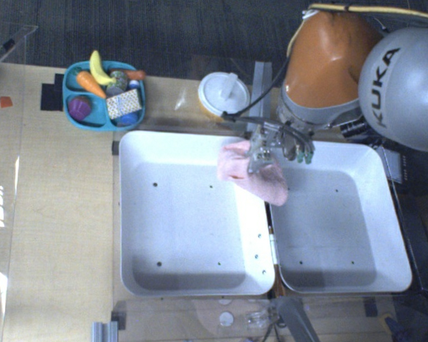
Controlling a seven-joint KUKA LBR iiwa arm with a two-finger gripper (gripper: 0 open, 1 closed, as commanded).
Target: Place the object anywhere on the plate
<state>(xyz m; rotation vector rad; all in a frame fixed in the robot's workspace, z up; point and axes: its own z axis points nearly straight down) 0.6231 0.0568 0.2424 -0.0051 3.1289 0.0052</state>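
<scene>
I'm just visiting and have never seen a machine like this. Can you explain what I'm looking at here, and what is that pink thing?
This is one picture from a camera fixed above a workbench, looking down at a slant. The big grey and orange shape at the upper right is a robot arm, reaching in from the right. At its tip is a gripper, a simple two-fingered hand.

Below it sit two shallow white bins side by side: a left bin and a right bin. The pink thing is a soft cloth, hanging from the gripper over the place where the bins meet. It seems pinched in the gripper, though the fingers are hard to make out.

Behind the bins, on the bench, stand a blue divided tray of toy food, including a banana and a carrot, and a white lidded cup.
</scene>
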